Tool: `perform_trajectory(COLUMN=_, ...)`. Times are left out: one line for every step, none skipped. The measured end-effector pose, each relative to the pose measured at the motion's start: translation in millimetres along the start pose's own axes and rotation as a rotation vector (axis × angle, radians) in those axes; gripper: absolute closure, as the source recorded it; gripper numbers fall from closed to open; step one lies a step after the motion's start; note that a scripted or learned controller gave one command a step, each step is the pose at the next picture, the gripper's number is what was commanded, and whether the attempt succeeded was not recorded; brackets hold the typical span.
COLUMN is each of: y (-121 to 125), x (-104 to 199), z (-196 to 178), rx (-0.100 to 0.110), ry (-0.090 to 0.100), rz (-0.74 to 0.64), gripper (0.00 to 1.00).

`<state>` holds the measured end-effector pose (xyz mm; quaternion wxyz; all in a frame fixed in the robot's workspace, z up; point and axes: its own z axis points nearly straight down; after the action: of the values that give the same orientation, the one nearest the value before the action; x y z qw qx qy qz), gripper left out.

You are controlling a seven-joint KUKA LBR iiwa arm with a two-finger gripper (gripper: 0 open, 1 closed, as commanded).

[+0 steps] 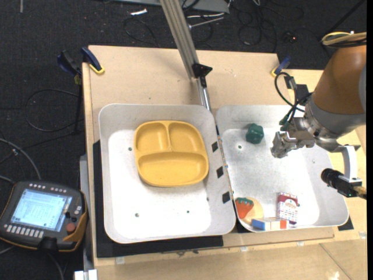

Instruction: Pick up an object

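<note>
In the right bin (265,185) a small dark green object (254,133) lies near the far left corner. Along the near edge lie an orange and white toy (247,207), a small red, white and blue block (269,223), and a red and white packet (288,207). My gripper (280,146) hangs over the right bin's far right part, a little to the right of the green object and apart from it. Nothing shows between or under the gripper's tips.
A yellow divided plate (171,153) rests in the left bin (116,203). A metal pole (182,28) slants up from between the bins. A teach pendant (42,213) lies off the bench at lower left. Clamps (93,62) grip the bench's far corners.
</note>
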<state>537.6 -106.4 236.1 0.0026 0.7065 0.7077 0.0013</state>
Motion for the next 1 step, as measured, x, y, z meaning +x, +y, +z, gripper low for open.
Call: perform_trajectory(y=1.0, x=0.1, z=-13.7, rx=0.003, ry=0.001, rz=-0.001, gripper=1.0)
